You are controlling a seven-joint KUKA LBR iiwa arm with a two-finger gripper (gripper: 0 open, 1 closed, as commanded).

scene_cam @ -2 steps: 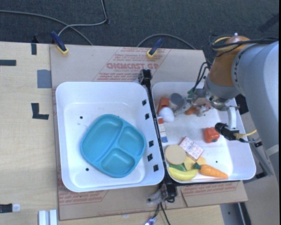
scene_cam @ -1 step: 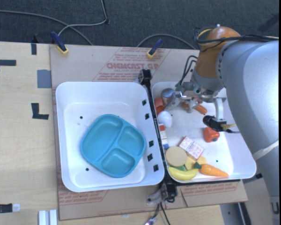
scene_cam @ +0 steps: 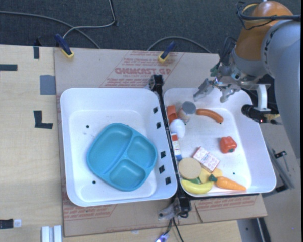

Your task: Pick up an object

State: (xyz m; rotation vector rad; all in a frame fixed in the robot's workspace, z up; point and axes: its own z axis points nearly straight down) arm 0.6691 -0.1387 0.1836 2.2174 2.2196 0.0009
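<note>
The pincer [scene_cam: 215, 91] hangs over the far rim of the right bin [scene_cam: 257, 158], fingers spread wide with nothing between them. Just beneath it in that bin lies the orange sausage [scene_cam: 210, 115], a red pepper [scene_cam: 228, 144] nearer, and a banana [scene_cam: 196, 186] beside a carrot [scene_cam: 230, 184] at the near wall. The left bin [scene_cam: 76, 135] carries a blue divided plate [scene_cam: 122, 156].

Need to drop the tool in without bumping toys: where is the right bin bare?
Bare floor lies between the sausage, red pepper and cracker. Crowded: the left wall by the bottle, and the near corner around banana and carrot.
</note>
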